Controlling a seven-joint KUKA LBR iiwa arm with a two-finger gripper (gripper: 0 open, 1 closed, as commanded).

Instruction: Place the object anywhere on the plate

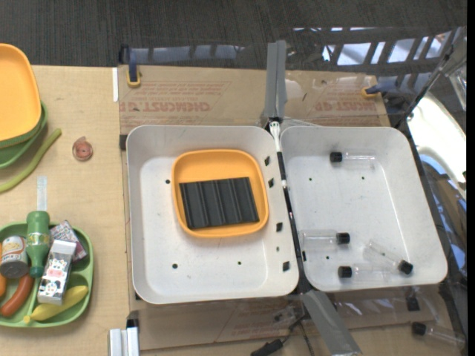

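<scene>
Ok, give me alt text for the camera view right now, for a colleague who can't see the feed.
An orange plate holding a dark ribbed rectangular object sits in the left white bin. The right white bin holds four clear tubes with black caps. Off to the left, a green plate carries toy food.

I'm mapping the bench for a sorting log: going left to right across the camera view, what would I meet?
Green tray of toy food → small pink disc → left bin holding the orange plate with a dark ridged object → right bin with four clear vials.
</scene>
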